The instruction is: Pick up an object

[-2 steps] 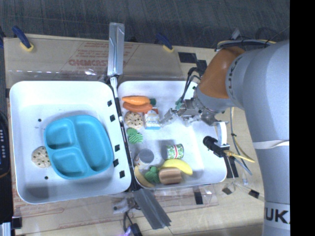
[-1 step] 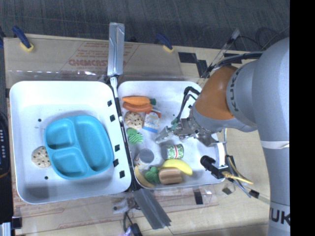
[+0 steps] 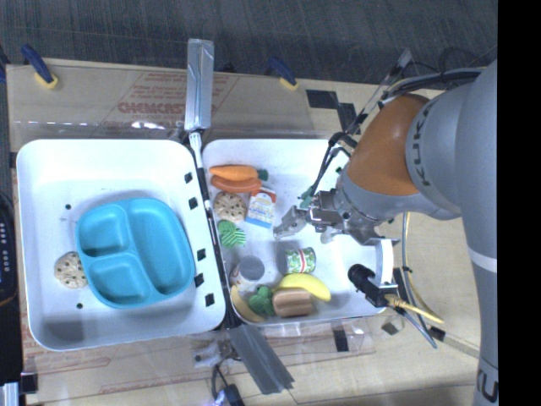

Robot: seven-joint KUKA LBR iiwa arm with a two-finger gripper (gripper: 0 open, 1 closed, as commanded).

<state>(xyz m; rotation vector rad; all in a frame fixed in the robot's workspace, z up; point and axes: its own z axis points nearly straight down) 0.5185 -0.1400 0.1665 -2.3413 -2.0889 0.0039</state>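
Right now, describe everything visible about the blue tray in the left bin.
The blue tray is a light-blue, plastic-looking plate with rounded corners and three compartments: two smaller ones and a larger one. It lies flat, slightly turned, on the floor of the left bin. A cookie sits at its left edge.

Grey arm (image 3: 461, 142) with orange band (image 3: 385, 146), black cables (image 3: 372, 108), metallic gripper (image 3: 292, 224).

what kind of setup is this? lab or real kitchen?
Likely a robot lab pick bench, not a kitchen: two white bins taped to cardboard, toy food like a banana and carrot, blue divided tray, and a KUKA arm.
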